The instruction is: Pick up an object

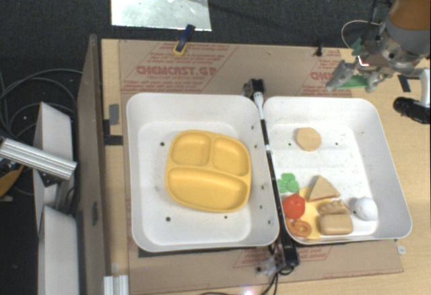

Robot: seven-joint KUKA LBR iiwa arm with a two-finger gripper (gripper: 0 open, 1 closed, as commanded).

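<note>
The arm is at the upper right of the camera view, above and behind the far rim of the right bin (pixel 377 112), not over its contents. The gripper (pixel 355 77) hangs there, and its fingers look spread apart with nothing between them, though the fingers are small in the picture and something green behind them makes this a little uncertain.

The 2 bins lie side by side. The left bin (pixel 145 152) holds a yellow divided plate (pixel 207 170) with 3 compartments. The right bin holds the small things that can be picked: a round tan cookie (pixel 308 139) alone in the upper middle, and a crowded group at the near edge with a green leafy piece (pixel 288 183), a red tomato (pixel 293 205), a sandwich wedge (pixel 323 188), a bread piece (pixel 335 223) and a white ball (pixel 365 207).

I judge that the task is at its start: the approach step, no object taken yet. The next move calls for bringing the gripper forward and down over 1 chosen object. The cookie seems the easier target because it lies apart from the others, but it is flat, so the fingers must go low, close to the bin floor. In the group, neighbours touch each other and may be pushed.
</note>
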